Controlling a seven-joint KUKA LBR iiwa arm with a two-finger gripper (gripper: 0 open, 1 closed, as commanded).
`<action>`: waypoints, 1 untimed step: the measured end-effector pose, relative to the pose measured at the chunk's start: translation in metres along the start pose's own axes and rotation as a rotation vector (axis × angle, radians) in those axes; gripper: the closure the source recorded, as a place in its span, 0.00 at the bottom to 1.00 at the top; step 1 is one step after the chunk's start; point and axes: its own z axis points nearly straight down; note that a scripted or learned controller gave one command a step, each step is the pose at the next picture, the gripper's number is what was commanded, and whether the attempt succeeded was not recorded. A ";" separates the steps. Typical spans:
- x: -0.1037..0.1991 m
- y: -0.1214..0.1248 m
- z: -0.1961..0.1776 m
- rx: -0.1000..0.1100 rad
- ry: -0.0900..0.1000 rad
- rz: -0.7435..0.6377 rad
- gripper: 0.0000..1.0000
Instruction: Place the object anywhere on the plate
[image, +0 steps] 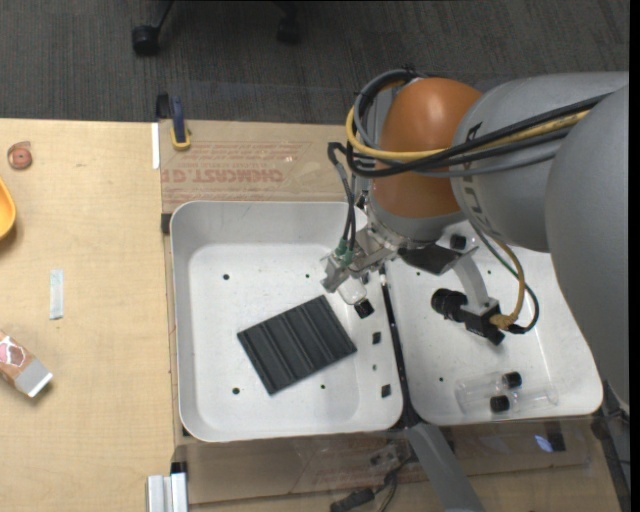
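A dark grey ribbed rectangular plate (297, 345) lies flat and turned at an angle in the left bin (200, 300). My gripper (348, 278) hangs over that bin's right side, just above and to the right of the plate's upper right corner. A pale, partly clear bit shows at its tip, and I cannot make out whether that is a held object. A small black piece (363, 308) lies right below the tip. In the right bin (570, 370), near the front, rests a clear plastic item (498, 394) with black parts.
The arm's big grey and orange body (440, 150) covers the back of the right bin. A black cable fitting (465, 310) hangs over that bin. Small black bits (386, 391) sit by the divider. The wooden bench at left bears a few small items (25, 368).
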 end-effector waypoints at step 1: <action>0.045 -0.026 0.003 0.001 0.000 -0.015 1.00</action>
